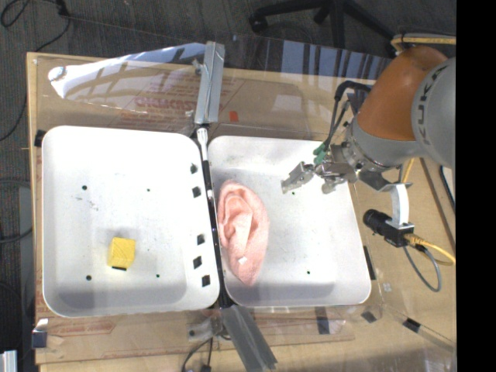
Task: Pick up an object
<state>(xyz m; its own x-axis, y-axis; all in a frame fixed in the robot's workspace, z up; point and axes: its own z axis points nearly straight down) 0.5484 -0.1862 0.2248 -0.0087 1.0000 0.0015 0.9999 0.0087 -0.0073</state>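
A pink rubber ear (pixel 242 229) lies in the right bin (pixel 341 277), close against its left wall. A small yellow block (pixel 122 253) rests in the left bin (pixel 62 208), toward its front. My gripper (pixel 312 178) hangs over the upper middle of the right bin, up and to the right of the ear and apart from it. Its two metal fingers (pixel 295 178) stand spread, with nothing between them.
A metal divider bar (pixel 208 91) runs between the bins at the back. The arm's orange band and grey wrist (pixel 403 107) reach in over the right bin's right edge. A clear plastic sheet (pixel 132 84) lies behind the bins.
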